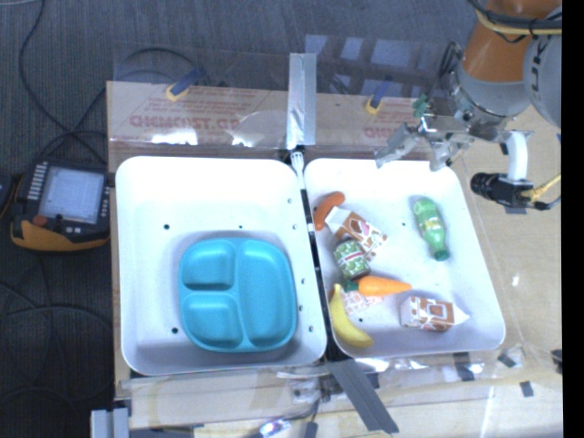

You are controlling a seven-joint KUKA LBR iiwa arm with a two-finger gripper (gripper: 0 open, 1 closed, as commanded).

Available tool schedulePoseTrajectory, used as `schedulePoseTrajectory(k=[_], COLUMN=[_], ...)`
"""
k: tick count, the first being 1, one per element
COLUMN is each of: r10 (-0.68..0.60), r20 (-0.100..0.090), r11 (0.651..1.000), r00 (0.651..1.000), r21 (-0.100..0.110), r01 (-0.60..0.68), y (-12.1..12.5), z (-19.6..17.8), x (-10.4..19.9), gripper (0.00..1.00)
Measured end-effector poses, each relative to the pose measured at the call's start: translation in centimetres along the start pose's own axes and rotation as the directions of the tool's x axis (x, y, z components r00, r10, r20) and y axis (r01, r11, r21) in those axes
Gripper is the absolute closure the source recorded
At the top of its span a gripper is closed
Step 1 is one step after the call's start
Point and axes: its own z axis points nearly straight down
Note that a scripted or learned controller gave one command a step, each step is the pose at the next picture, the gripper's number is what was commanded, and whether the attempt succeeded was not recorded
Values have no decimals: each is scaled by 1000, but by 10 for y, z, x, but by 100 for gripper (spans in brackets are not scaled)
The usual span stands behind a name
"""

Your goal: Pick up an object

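Left bin (146, 199): holds a blue divided tray (239, 292), lying toward the bin's 5 o'clock corner.
Right bin (474, 272): holds all the small things, crowded mostly along its 9 o'clock side and 6 o'clock edge.
Sausage (328, 207): orange-red, at the bin's 10 o'clock, close to the divider wall.
Patterned carton (363, 234): just at 4 o'clock of the sausage, touching or nearly touching it.
Green patterned can (352, 257): directly at 6 o'clock of that carton, pressed against it.
Carrot (384, 286): lies crosswise at 5 o'clock of the can, tip pointing to 3 o'clock.
Banana (346, 320): along the bin's 7 o'clock corner, beside the divider, just under the carrot's thick end.
Small box (429, 313): white and brown, at the bin's 5 o'clock, just beside the carrot's tip.
Green bottle (430, 227): lies alone near the bin's 2 o'clock, apart from the other things, nothing leaning on it.
Bottle relative to tool: at about 6 o'clock of the tool, well apart from it.
Tool (415, 150): hangs over the right bin's 12 o'clock rim, fingers spread apart, nothing between them, touching none of the things.
Bench surroundings: a handheld controller (62, 203) rests on the floor at 9 o'clock of the left bin.
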Motion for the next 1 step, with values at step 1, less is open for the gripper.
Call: schedulePoseTrajectory(k=[1], r10=[-3], r20=[5], r11=[1000], r00=[1000], r21=[1], r01=[3], y=[5], z=[99], x=[-59], gripper=[0])
